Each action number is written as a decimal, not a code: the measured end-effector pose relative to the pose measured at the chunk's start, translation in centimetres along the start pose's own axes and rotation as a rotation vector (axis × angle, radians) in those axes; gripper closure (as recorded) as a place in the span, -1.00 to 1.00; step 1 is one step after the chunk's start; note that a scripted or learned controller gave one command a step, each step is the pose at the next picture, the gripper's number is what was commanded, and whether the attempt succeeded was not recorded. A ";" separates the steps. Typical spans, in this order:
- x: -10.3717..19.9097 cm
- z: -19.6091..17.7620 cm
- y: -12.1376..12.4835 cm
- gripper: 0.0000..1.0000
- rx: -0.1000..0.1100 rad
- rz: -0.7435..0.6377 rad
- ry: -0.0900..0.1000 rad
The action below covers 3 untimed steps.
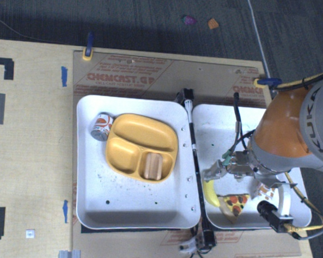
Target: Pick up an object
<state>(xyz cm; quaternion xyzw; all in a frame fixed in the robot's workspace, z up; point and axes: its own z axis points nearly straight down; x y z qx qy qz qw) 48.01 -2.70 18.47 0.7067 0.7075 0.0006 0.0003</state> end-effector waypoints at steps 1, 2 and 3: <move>-6.1 9.0 0.0 -1.00 -0.003 0.001 -0.001; -6.1 8.1 0.0 1.00 -0.003 0.001 -0.002; 3.6 0.0 0.0 1.00 -0.001 0.000 0.001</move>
